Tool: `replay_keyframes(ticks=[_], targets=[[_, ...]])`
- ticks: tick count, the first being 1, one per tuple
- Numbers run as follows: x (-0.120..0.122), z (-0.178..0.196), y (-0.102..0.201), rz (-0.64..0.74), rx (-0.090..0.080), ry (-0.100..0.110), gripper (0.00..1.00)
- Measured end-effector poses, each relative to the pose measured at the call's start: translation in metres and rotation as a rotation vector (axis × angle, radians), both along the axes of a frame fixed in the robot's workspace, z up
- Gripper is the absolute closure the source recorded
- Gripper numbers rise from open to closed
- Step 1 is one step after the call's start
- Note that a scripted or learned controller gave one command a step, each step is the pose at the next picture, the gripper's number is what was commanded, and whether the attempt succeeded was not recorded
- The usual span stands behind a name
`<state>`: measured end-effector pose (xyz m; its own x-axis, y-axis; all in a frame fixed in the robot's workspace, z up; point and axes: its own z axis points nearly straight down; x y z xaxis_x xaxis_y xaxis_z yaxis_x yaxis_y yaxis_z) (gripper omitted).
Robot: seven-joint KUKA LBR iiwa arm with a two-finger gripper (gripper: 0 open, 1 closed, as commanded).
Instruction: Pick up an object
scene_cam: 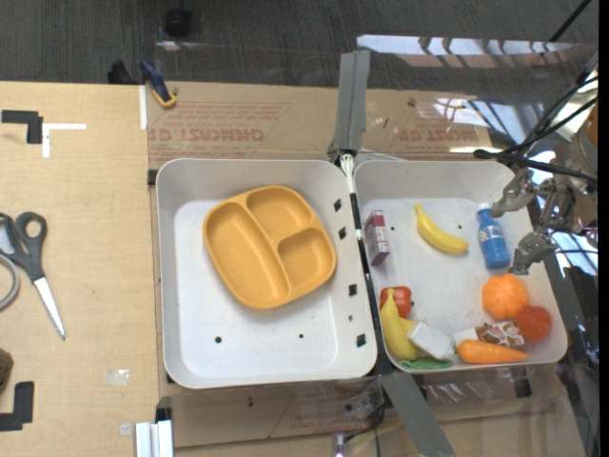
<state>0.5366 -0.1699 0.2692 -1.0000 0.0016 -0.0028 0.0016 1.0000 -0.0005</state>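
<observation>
The right bin [433, 190] holds several items. A yellow banana [441, 231] lies near its middle, and a small blue bottle [492, 239] stands to the banana's right. Along the front and right side are an orange [504, 295], a red tomato [535, 323], a carrot [490, 352], a second banana [395, 329], a red pepper [401, 298], a white block [431, 339] and a maroon box [378, 236]. My gripper [523, 225] hovers over the bin's right edge, just right of the blue bottle. It is open, with nothing between its fingers [515, 196].
The left bin [181, 284] carries a yellow divided plate [269, 246]. Scissors [38, 269] lie on the wooden bench at far left. A grey metal bar [350, 103] runs behind the seam between the bins. Cables and arm hardware crowd the right side.
</observation>
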Motion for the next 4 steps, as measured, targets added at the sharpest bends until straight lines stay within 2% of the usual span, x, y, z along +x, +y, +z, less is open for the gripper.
replay_keyframes(ticks=[1,2,3,4], targets=[[0.039,-0.070,-0.048,-0.057,0.000,-0.001,0.00],[0.073,-0.175,-0.051,-0.198,0.000,-0.003,0.00],[0.016,-0.177,-0.040,-0.188,0.000,0.000,0.00],[-0.020,-0.176,-0.051,-0.231,0.000,-0.002,0.00]])
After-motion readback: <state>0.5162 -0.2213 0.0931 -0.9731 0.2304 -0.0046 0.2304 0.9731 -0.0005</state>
